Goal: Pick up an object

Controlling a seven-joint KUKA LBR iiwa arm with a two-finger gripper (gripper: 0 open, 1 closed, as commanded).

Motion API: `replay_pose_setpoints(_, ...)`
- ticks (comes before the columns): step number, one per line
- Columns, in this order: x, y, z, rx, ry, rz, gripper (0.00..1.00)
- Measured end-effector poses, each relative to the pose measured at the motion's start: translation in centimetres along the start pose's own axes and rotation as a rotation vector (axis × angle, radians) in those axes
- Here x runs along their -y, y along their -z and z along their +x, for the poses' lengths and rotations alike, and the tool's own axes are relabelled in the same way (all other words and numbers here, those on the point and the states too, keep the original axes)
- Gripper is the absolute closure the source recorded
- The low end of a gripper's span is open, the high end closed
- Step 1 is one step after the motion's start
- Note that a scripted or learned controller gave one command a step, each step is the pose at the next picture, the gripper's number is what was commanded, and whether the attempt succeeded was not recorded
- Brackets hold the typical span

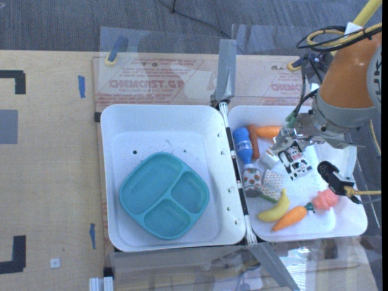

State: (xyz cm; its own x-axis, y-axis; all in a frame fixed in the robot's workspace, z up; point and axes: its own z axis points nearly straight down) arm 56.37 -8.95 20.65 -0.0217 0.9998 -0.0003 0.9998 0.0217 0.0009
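Gripper (285, 145) noted low over the upper middle of the right bin (357, 223), carried by the grey-and-orange arm (348, 77) reaching in from the right. Whether it is released or clenched cannot be told from this angle, and nothing is seen held. Just beside it, to the left and a little lower, a small white piece (270, 158) is recorded; just below it to the right, a printed white item (296, 166) with black and red marks. Either is judged the likely pick. Both are judged light and rigid. The small white piece looks blocky and would best be taken across its short sides. The printed white item seems flat, so its edges are to be favoured. Further out, an orange carrot (265, 131) and a blue bottle (242, 143) lie toward the bin's upper left, the bottle near the dividing wall. The bottle is judged smooth, rounded and liable to roll unless taken across the body. Lower down, a patterned cup (251, 176) and a patterned wedge (270, 185) lie close together, then a yellow banana (276, 207), a second carrot (290, 217) and a pink toy (326, 200). The crowding is judged a risk of neighbours being nudged. In the left bin (115, 126), well apart, a teal divided plate (163, 194) is logged. Both bins rest on the desk (42, 162).
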Motion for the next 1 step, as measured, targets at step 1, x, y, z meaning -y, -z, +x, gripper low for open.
replay_pose_setpoints(1, -3.6, -1.46, 1.26, 0.001, 0.108, -0.002, 1.0)
